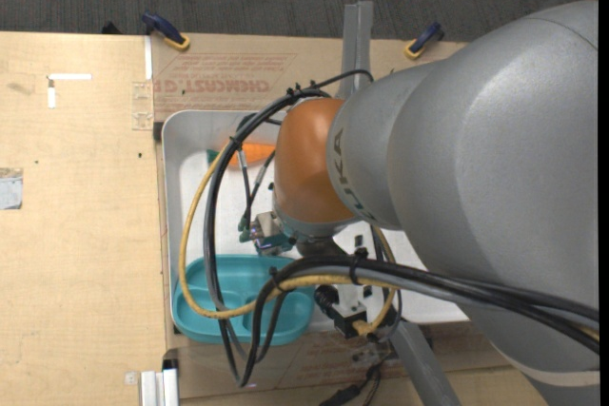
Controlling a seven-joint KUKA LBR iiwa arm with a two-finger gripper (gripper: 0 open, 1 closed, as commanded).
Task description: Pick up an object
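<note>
Grey arm casing (476,195) fills most of what I can see, and it blocks nearly everything I'd want to check. The orange band (306,168) sits right over the white bin (174,204), and the gripper hangs somewhere beneath it, so I cannot tell how it stands. Only a dark bit of wrist hardware (266,238) pokes out under the band. Looped black and yellow cables (214,233) cross the bin and cut up the view further.

Of the objects, I make out 2. A teal dish (224,295) lies just below and to the left of the wrist, at the bin's near corner, smooth and shallow with a rounded rim; cables run across it and its right part slips under the arm. A small orange object (252,150) lies just left of the band, mostly covered, shape unclear. The bin's right side is hidden by the arm.
</note>
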